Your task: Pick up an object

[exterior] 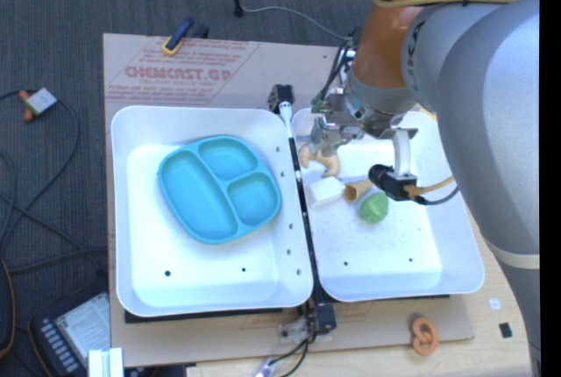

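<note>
My gripper (323, 141) hangs low over the far left corner of the right bin (386, 274), right above a tan curved piece (317, 160) that lies against the bin's left wall. Just below that piece lies a small white block (323, 190). To its right sit a tan cone-shaped object (355, 188) and a green lumpy object (373, 208). The arm's grey body and orange band cover the bin's far right part.
The left bin (149, 279) holds a blue three-compartment plate (220, 187). A black clamp (281, 95) stands at the far end of the divider between the bins. An orange ring (424, 335) lies on the cardboard in front of the right bin.
</note>
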Motion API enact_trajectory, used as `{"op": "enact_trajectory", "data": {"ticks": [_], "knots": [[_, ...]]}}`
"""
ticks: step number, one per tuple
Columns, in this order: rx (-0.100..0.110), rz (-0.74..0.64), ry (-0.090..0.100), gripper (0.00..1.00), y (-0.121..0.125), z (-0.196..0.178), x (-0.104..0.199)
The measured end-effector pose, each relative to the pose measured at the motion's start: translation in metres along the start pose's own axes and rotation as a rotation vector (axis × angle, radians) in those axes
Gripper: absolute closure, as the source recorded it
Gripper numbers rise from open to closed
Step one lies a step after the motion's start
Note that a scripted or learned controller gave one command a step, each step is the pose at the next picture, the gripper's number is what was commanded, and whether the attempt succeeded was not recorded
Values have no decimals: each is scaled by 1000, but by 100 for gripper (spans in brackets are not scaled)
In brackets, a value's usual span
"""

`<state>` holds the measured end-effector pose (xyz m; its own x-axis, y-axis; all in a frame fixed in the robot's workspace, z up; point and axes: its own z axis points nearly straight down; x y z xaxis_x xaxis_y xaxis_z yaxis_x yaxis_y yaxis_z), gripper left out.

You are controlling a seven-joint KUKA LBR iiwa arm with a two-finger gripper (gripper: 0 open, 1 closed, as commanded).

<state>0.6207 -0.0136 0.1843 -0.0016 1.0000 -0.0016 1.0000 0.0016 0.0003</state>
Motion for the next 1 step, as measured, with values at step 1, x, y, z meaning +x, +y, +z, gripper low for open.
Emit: {"op": "enact_trajectory", "data": {"ticks": [1], "knots": [[1, 4, -3, 100, 29, 20, -103]]}}
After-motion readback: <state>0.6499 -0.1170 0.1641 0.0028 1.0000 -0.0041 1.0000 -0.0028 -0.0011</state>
